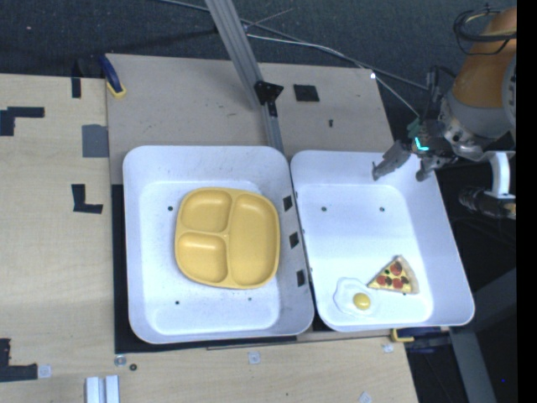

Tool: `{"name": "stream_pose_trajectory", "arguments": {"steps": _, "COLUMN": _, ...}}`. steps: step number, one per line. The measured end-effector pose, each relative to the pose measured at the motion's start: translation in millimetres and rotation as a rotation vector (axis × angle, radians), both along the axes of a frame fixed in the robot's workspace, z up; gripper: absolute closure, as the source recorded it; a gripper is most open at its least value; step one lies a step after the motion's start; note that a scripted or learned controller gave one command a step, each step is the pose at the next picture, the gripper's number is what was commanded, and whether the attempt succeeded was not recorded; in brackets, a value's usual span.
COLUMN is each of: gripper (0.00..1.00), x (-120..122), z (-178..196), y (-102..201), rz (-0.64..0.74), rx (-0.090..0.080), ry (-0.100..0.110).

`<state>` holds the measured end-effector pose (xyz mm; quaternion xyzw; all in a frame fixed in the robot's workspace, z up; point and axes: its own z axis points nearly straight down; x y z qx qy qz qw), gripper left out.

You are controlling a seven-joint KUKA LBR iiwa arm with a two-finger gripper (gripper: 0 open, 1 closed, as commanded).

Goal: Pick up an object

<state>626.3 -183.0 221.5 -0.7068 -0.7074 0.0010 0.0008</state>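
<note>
Camera view: claw [404,168] spread and holding nothing, over the far right corner of the right bin [436,225]. Pizza slice [394,276] and fried egg [356,297] near-right in that bin; yellow divided plate [226,237] in the left bin [151,225].

i am watched by one camera, fixed high above the worktop [193,99] and looking down at a slant, so the far edge runs along the top of the frame and the near edge along the bottom. it sits far enough back to take in both white bins whole: the left bin [143,225] fills the middle, the right bin [436,225] lies beside it toward the right. dark floor shows beyond the worktop at the top. my arm [482,82] enters from the right edge of the frame, at the upper corner, with my hand [407,164] over the right bin's far rim.
</note>
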Motion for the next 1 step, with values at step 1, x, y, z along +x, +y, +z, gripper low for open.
{"name": "stream_pose_trajectory", "arguments": {"steps": 1, "gripper": 0.00, "x": 0.4, "z": 0.7, "y": 0.0, "rz": 0.000, "rx": 0.000, "ry": -0.001}}
